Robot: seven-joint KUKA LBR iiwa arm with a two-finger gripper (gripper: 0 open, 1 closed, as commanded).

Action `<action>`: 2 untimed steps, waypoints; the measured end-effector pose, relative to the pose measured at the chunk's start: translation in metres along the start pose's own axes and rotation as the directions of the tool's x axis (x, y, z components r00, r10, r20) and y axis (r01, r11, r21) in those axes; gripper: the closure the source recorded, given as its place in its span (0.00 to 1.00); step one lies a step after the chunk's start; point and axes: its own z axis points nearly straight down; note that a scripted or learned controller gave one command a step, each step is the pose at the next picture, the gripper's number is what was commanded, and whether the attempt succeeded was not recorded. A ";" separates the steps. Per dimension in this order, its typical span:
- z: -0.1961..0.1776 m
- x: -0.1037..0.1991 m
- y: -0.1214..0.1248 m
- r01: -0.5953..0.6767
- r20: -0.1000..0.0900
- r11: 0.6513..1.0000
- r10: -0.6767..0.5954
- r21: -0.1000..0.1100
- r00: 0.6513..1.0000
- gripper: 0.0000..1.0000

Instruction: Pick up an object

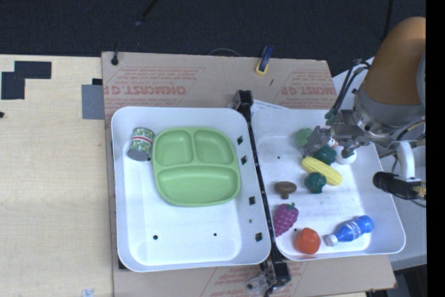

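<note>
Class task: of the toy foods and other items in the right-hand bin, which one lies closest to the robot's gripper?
The yellow toy corn cob, lying just below the gripper. The red tomato, purple grapes and blue bottle sit farther down the bin.

My gripper (327, 142) partly covers a green toy (303, 137) just above the corn (322, 170); what that toy is, I cannot tell.

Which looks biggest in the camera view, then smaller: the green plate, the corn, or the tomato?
1. Green plastic divided plate
2. Yellow toy corn cob
3. Round red toy tomato
The last two look close in size, so that order is unsure.
</note>
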 end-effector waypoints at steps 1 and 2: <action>-0.007 0.000 0.002 0.002 0.002 1.000 -0.002 -0.014 1.000 0.00; 0.056 -0.003 -0.002 0.002 0.000 1.000 -0.002 -0.007 1.000 0.00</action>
